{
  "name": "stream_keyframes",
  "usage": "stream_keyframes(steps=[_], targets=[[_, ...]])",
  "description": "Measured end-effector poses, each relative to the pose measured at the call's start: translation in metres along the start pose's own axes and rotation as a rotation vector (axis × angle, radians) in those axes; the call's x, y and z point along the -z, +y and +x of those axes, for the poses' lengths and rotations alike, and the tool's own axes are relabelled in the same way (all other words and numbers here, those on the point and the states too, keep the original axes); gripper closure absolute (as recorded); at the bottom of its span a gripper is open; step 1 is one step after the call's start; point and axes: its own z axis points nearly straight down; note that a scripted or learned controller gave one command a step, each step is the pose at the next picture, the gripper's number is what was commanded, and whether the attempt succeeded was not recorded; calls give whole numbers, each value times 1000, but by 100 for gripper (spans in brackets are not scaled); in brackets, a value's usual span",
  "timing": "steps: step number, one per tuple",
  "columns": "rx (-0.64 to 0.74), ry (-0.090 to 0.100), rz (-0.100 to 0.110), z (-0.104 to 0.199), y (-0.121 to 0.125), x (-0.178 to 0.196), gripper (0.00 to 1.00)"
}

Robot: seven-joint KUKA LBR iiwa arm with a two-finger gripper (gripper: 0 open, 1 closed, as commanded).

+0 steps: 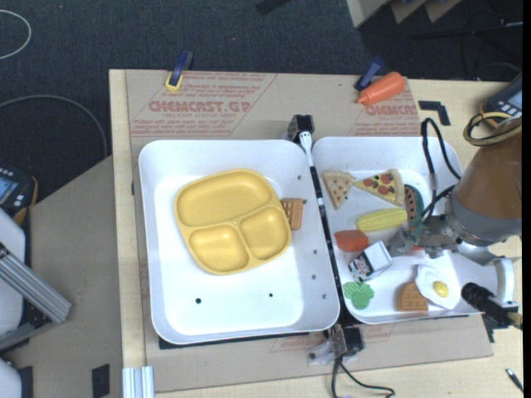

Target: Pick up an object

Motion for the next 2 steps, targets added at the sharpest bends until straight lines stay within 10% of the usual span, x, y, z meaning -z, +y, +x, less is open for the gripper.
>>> stream_keyframes(steps=[1,2], targets=[[0,0,-2,1,-1,-32,0],[-1,-2,-7,0,0,-19,100]])
